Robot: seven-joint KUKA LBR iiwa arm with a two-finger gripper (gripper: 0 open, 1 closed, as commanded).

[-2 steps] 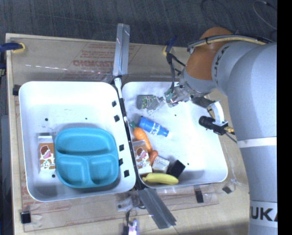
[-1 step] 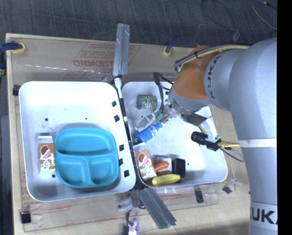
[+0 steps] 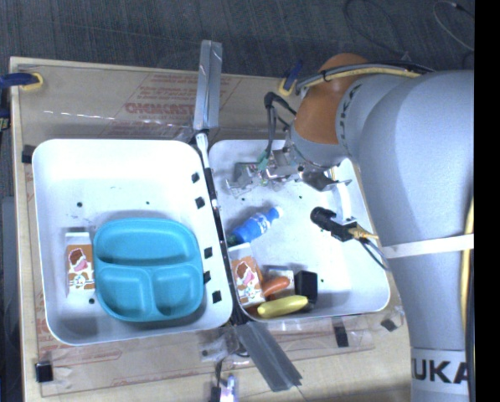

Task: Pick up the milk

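Observation:
A small brown-and-white milk carton (image 3: 248, 280) lies in the right bin (image 3: 363, 262), against the divider near the front. A second carton of the same look (image 3: 79, 263) lies in the left bin (image 3: 57, 182), wedged between the bin's left wall and a blue tray. My gripper (image 3: 250, 175) hangs low over the far left corner of the right bin, well behind the nearer carton and apart from it. Nothing shows in its grasp.
The blue three-compartment tray (image 3: 146, 269) takes up much of the left bin. A blue bottle (image 3: 255, 224), a sausage (image 3: 275, 287), a banana (image 3: 282, 306) and a black block (image 3: 306, 285) lie in the right bin. The arm covers the right bin's far right side.

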